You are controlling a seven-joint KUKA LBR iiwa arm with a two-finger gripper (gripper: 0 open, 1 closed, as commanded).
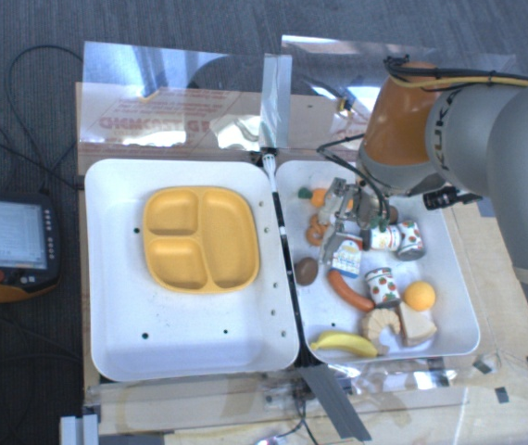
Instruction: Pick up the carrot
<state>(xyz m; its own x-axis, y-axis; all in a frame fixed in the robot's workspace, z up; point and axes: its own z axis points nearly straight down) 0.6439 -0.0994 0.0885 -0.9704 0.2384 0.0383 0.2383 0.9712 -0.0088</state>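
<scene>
Carrot [318,196] near right bin's [463,332] far edge

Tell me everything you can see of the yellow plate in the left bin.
The yellow plate is a rounded square with a raised rim, and it looks like matte plastic. Ridges split it into three compartments: two smaller ones on the left, one above the other, and a larger one on the right. No food is visible in them. It lies flat, a little above the middle of the left bin, resting on its white floor. Nothing else touches it.
</scene>
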